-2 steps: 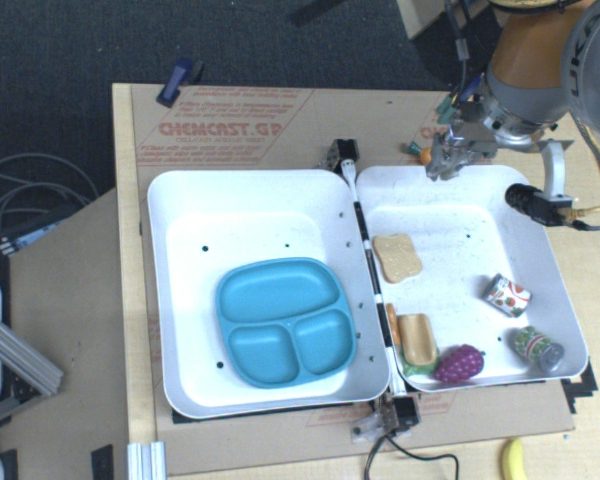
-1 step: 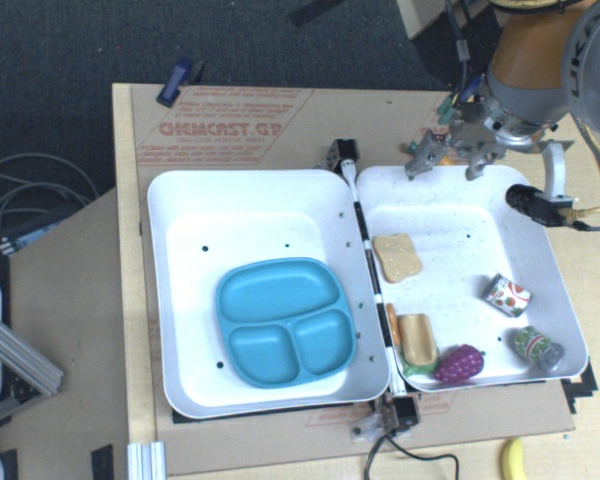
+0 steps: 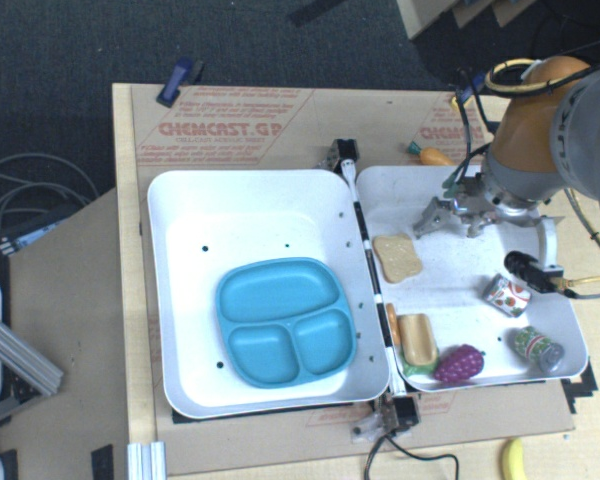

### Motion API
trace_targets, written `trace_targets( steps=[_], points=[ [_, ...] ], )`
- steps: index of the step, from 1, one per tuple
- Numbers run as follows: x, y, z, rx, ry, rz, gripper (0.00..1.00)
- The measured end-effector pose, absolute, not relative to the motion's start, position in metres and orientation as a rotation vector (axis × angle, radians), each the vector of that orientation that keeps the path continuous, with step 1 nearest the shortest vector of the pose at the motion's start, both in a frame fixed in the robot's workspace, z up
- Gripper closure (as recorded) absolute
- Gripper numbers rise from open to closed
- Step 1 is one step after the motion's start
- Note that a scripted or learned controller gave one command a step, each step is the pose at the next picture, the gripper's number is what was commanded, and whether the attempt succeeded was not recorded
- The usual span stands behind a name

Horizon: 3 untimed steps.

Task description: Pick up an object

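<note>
So the worktop [image 3: 230, 118] is a big board, and on it sit two shallow white bins side by side. The left bin [image 3: 180, 218] holds a blue divided plate [image 3: 283, 320], lying flat near the middle, three compartments, nothing in them that I can see. Looks like it's the drop-off side, going by the setup.

The right bin [image 3: 400, 183] is where the pickable stuff lives. The arm [image 3: 550, 118] reaches in from the right, orange band above the wrist, and its hand [image 3: 458, 213] hangs low over the far part of that bin. I can't tell what state the hand is in from this angle, and nothing is visibly between its parts.

Nearest to the hand is a slice of toast [image 3: 398, 258], flat by the bin's left wall, just beside and below it. That'd be my guess for the target. Further toward the near edge: a hot dog bun [image 3: 417, 338], purple grapes [image 3: 460, 364] touching it, a green can [image 3: 536, 348] on its side near the corner, and a small red-and-white cup [image 3: 508, 294] tipped over.

Everything's scattered apart, so there's room to come down.
</note>
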<state>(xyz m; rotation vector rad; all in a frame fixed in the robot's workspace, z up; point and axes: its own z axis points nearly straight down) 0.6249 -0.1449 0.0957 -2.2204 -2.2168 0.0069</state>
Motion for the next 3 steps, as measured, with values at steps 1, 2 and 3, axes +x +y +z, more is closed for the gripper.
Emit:
trace_targets(
  steps=[1,2,3],
  points=[
    [0.523,-0.173,0.084,-2.223,-2.218,0.003,0.0],
    [0.601,-0.156,0.171,-2.222,-2.225,-0.004,0.0],
    [0.543,-0.22,0.171,-2.222,-2.22,0.002,0.0]
  ],
)
